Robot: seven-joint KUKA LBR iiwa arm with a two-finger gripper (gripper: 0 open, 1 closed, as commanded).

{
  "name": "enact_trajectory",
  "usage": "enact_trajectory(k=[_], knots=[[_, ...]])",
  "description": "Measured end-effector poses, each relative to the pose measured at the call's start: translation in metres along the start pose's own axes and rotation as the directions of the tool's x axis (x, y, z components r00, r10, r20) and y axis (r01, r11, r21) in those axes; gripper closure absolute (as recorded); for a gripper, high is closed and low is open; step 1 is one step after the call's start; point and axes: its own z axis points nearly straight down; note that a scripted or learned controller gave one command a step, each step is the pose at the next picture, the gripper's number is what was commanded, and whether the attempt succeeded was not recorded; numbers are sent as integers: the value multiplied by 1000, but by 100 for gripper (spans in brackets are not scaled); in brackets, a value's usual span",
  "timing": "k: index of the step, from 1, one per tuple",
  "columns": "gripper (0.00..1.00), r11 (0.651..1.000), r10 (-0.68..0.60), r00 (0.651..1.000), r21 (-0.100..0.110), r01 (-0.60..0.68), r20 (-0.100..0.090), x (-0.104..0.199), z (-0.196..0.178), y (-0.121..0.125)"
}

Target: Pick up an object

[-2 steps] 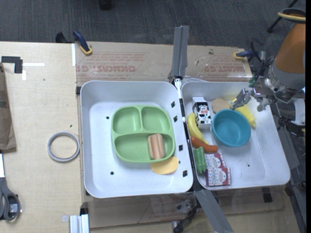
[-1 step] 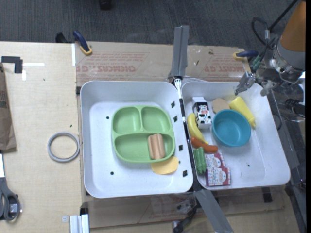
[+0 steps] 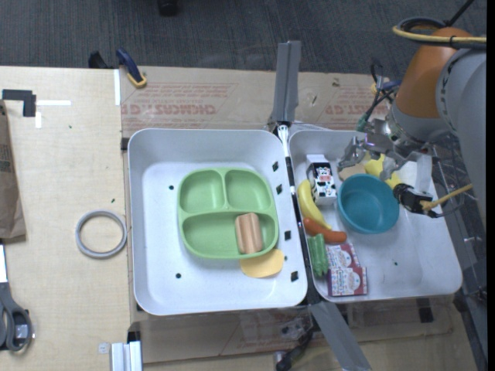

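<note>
Tabletop bins: tool [image 3: 370,151] low in right white bin [image 3: 433,273] beside round blue plastic bowl [image 3: 369,203], positioned for picking; grip state indeterminable.

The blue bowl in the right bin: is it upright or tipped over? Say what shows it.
Upright. The blue bowl shows its round rim and hollow inside facing up toward the camera, and it sits on the floor of the right bin.
</note>
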Motion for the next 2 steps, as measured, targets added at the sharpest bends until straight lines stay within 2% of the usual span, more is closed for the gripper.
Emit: enact_trajectory(k=[1, 2], knots=[[0, 949, -314, 949, -2, 314, 1, -61, -24, -13], [0, 1000, 23, 1000, -2, -23, -1, -50, 52, -42]])
